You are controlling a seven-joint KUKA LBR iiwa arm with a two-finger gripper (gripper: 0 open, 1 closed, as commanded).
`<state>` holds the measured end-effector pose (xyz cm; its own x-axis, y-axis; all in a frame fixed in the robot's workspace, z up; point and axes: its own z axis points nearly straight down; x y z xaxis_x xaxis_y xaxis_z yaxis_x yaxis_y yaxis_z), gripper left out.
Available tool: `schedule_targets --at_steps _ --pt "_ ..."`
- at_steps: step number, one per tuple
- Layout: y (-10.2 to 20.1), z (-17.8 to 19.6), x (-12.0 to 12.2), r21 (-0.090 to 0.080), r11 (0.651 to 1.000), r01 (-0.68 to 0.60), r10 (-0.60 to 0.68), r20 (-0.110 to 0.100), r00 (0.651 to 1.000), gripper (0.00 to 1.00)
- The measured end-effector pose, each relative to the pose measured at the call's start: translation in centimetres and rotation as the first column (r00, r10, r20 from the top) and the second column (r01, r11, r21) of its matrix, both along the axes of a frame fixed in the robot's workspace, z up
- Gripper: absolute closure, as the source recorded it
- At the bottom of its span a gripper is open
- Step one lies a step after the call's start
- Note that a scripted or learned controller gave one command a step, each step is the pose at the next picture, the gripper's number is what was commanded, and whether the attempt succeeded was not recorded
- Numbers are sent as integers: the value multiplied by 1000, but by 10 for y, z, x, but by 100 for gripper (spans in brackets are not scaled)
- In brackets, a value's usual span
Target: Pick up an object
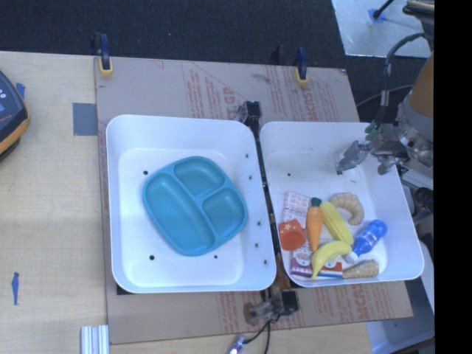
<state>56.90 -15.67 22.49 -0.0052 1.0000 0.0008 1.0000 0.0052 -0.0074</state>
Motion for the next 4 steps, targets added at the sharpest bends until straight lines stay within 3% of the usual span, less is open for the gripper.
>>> schedule_targets --at_steps 1,2,3,4 --pt "29 -62 -37 0 1000 0 0 -1 1000 0" --pt "43 -129 -45 -1 1000 0 0 4 1000 0" --pt "43 -120 -44 -1 1000 -5 5 2 1000 100" --pt "64 -17 -5 -1 1000 0 0 2 1000 100"
